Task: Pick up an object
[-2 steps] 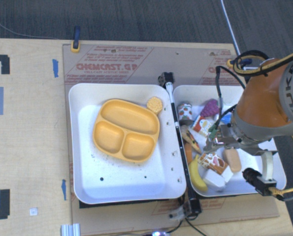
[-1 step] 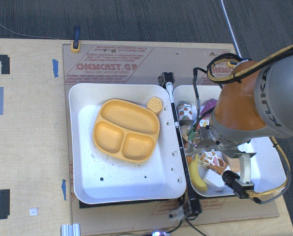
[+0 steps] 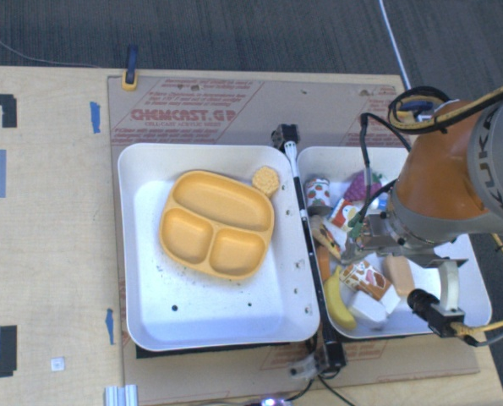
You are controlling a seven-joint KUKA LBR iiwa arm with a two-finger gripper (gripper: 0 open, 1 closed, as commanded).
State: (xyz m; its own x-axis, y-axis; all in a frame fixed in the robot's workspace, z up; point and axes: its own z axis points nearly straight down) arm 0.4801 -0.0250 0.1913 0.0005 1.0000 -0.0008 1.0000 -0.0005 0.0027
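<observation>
- Cardboard, a small printed carton (image 3: 369, 279) lay in the right bin (image 3: 479, 307), just below the gripper (image 3: 358, 245) and likeliest to be its target, though that was only a guess.
- Crowded round it were a banana (image 3: 339, 304) at the bin's left wall, a white block (image 3: 371, 309) and other packets (image 3: 346, 214) further up, all touching or overlapping.
- Whether the tool was clenched or released could not be told; the wrist and cables hid it.
- The left bin (image 3: 141, 227) held a yellow divided plate (image 3: 217, 224) with a round biscuit (image 3: 266, 178) at its upper edge.
- Risk: in so tight a pile the tool might strike a neighbour, nip two things, or slip off the carton's flat face and lift nothing.
</observation>
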